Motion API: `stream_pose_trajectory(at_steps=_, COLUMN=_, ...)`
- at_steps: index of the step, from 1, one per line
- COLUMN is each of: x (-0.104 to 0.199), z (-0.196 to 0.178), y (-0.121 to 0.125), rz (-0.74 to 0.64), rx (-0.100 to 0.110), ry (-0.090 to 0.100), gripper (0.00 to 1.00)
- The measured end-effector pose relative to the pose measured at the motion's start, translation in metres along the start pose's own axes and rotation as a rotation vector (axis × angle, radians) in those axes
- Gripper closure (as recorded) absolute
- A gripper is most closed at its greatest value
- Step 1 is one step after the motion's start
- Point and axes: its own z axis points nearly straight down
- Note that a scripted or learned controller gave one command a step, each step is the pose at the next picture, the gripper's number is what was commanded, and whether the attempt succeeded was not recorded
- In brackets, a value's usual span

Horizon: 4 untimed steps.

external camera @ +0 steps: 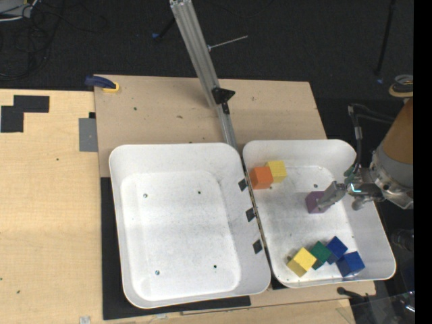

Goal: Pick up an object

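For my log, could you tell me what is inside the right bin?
The right bin holds an orange block, two yellow blocks, a purple block, a green block and blue blocks; the gripper covers part.

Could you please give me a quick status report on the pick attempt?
Gripper low in right bin, at purple block; grasp unconfirmed. Orange block and yellow block apart near divider. Nothing blocking.

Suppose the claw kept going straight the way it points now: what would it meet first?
Probably the purple block, right at the tip of the claw, which points left across the right bin. Whether they already touch is unclear.
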Motion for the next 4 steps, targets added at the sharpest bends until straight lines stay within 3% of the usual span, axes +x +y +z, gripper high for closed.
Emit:
stream_pose_trajectory(at_steps=1, x=-0.001, z=-0.002, y=0.001, rz=0.003, rx=-0.005, ry=-0.002, gripper=0.00)
stream_pose_trajectory(at_steps=3, x=0.015, z=0.097, y=0.002, rz=0.008, rx=0.001, ry=0.001, gripper=0.00)
stream_pose_trajectory(at_steps=4, x=0.016, z=0.113, y=0.002, rz=0.009, rx=-0.006, ry=-0.002, gripper=0.00)
